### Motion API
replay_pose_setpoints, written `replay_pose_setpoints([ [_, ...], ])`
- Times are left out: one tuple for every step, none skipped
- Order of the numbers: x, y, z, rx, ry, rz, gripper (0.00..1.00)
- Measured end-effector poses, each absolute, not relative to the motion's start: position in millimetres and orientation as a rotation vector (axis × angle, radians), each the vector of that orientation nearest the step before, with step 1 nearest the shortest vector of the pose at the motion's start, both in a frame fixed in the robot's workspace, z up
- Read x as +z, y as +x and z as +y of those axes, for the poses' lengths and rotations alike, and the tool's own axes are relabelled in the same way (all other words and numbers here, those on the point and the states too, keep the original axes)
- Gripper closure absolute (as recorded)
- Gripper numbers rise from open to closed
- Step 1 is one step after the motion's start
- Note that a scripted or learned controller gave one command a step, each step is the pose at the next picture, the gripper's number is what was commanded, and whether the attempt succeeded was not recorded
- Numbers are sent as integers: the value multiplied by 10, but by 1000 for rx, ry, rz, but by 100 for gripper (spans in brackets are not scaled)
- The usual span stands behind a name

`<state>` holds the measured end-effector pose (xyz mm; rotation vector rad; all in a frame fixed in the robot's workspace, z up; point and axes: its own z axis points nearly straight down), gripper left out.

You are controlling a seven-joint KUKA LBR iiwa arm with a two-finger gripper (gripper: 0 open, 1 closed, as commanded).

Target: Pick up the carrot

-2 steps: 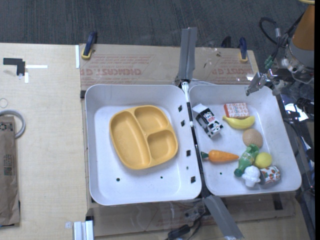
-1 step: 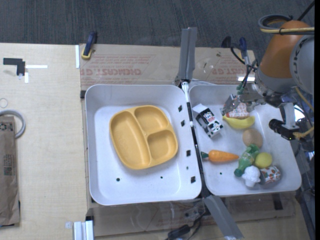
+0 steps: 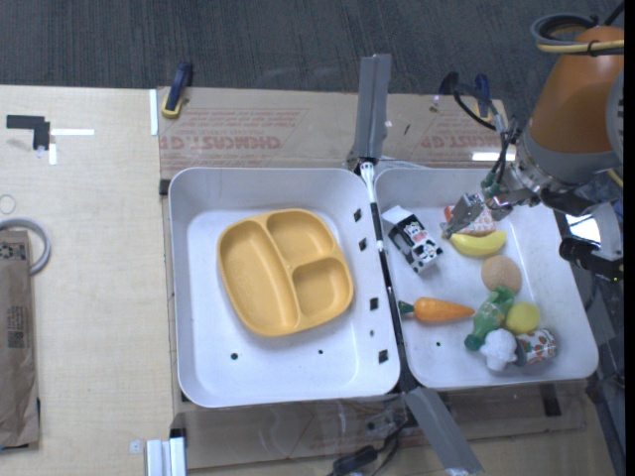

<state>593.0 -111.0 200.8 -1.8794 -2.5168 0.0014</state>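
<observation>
Camera view: lying on the right bin (image 3: 585, 350) floor near its left wall, carrot (image 3: 441, 311). Hovering well apart, up and right above the banana (image 3: 478, 243), gripper (image 3: 464, 216); grip state impossible to tell.

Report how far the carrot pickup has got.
Done: nothing that shows; the carrot lies flat on the floor of the right bin, near its left wall. In hand: the gripper is over the same bin, up beside the banana and apart from the carrot. Left: move down to the carrot, grasp it, lift it.
</observation>
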Motion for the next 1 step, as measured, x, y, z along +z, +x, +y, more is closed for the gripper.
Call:
replay_pose_setpoints([
  [1412,5361,-1120,4,-2003,-2416,0],
])
